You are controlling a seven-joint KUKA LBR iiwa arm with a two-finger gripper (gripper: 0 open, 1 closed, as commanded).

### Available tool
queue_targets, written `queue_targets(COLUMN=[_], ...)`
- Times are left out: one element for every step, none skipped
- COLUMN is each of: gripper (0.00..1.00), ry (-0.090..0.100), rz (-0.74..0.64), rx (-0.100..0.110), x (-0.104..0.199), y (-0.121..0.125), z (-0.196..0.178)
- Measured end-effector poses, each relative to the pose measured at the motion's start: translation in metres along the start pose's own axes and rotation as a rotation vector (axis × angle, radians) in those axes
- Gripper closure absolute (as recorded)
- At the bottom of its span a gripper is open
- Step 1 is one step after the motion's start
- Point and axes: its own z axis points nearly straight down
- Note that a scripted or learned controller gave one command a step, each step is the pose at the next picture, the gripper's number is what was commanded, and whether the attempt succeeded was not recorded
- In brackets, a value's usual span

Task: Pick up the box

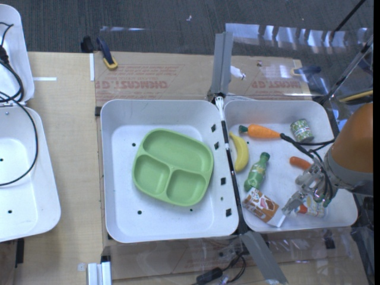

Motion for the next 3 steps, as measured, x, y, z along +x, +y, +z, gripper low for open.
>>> queue_targets(gripper=[0.00,0.00,0.00], ry=[0.000,0.000,0.000], rz=[0.000,0.000,0.000], rx=[0.000,0.000,0.000], x=[0.0000,0.0000,0.0000], y=[-0.0001,-0.0001,-0.0001], z=[0.0001,0.0001,0.0001])
